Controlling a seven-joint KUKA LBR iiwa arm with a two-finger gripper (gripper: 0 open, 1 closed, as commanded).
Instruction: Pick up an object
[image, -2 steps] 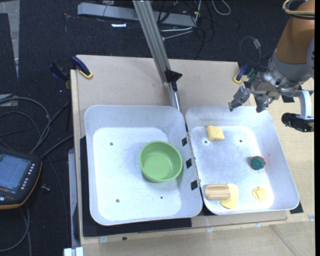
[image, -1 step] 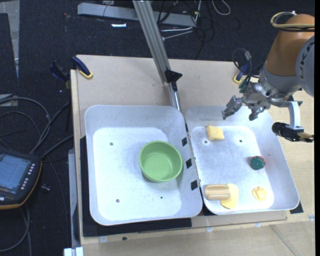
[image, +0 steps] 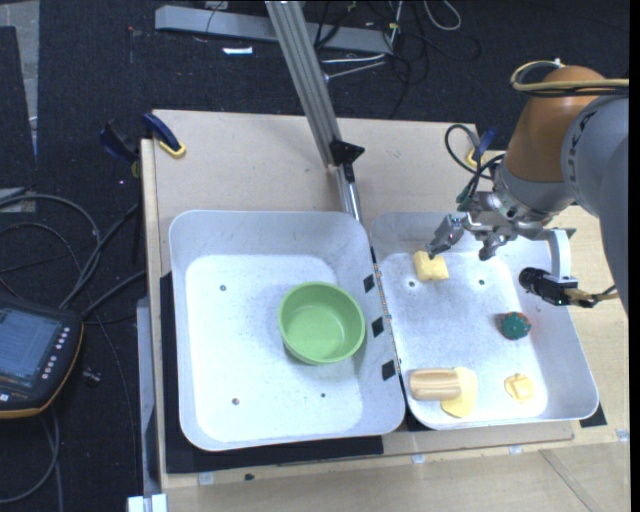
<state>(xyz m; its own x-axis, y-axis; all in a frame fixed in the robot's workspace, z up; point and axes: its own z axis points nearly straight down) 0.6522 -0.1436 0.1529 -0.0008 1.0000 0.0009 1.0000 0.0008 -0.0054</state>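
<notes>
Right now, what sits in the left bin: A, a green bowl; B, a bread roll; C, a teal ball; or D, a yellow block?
A: the green bowl stands alone in the left bin, while the small yellow pieces and the teal ball lie in the right bin.

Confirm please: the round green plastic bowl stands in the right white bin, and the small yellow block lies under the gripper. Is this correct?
One thing is wrong. The camera view shows the round green plastic bowl in the left white bin, not the right one. The rest holds: the small yellow block lies in the right white bin, just below the gripper.
</notes>
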